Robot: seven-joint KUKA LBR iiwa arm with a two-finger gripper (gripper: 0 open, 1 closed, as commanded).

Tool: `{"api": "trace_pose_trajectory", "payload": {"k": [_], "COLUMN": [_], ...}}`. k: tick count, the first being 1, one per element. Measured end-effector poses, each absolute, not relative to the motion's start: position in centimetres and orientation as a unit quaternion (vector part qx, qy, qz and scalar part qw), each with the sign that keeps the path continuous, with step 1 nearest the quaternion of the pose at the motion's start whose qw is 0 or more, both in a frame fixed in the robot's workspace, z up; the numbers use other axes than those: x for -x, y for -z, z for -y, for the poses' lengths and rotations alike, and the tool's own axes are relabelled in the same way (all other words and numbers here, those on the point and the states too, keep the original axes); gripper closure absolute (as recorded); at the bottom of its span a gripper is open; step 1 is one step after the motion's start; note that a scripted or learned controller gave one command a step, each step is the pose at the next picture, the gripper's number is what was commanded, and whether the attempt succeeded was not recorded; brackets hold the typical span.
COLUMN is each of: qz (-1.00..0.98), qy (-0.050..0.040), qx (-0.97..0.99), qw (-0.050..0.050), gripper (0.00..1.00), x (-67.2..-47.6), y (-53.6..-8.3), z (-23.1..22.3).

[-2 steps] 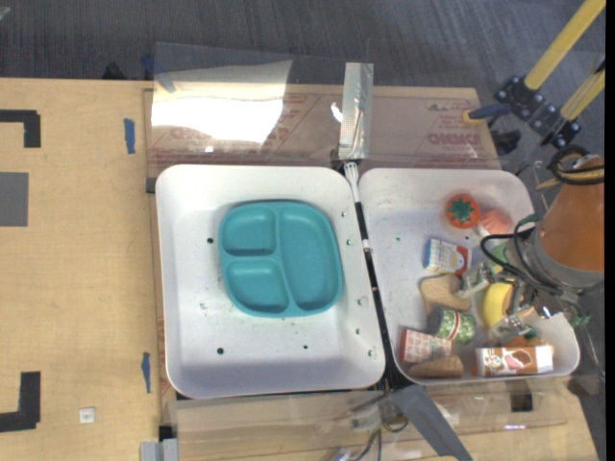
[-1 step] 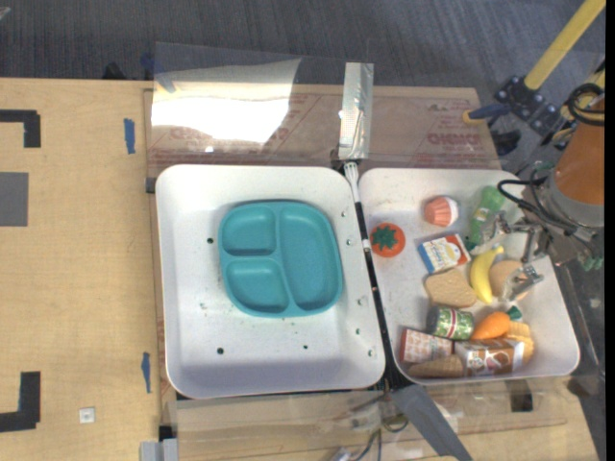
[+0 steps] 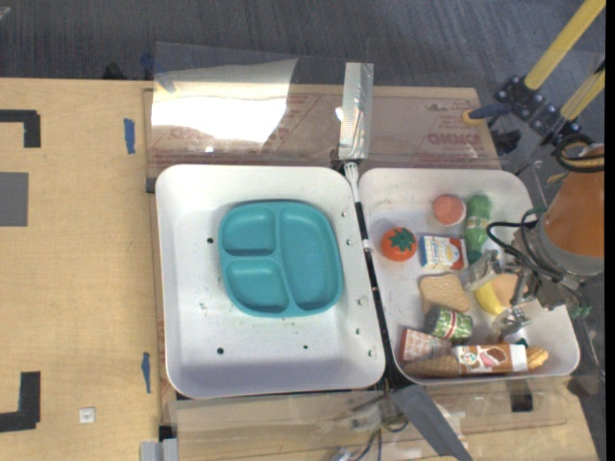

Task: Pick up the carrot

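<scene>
Hand (image 3: 507, 301), grip state unclear, crowds right bin's (image 3: 562, 358) far edge among clutter

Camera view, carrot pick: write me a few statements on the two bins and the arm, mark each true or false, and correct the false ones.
1. The teal plate lies in the left bin. True.
2. The toy foods are piled in the left bin. False: they lie in the right bin.
3. The tomato lies near the right bin's left wall. True.
4. The gripper hangs above the teal plate. False: it is over the right bin, among the foods.
5. The teal plate has compartments. True.
</scene>
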State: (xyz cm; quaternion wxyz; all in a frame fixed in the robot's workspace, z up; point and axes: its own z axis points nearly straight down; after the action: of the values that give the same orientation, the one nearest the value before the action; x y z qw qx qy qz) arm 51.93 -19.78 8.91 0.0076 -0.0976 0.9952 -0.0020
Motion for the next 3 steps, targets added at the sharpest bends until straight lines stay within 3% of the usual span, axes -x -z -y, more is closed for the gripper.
{"api": "trace_pose_trajectory", "payload": {"k": [1, 2, 3], "qz": [-0.995, -0.993, -0.973], "qy": [0.0033, 0.0036, 0.0027], "qx": [0.098, 0.115, 0.229], "qw": [0.013, 0.009, 0.005], "gripper": [1.00, 1.00, 1.00], "x": [-52.3, -49.1, -49.6], "y": [-10.3, -22.1, -28.9], "z": [19.7, 16.5, 22.4]}}
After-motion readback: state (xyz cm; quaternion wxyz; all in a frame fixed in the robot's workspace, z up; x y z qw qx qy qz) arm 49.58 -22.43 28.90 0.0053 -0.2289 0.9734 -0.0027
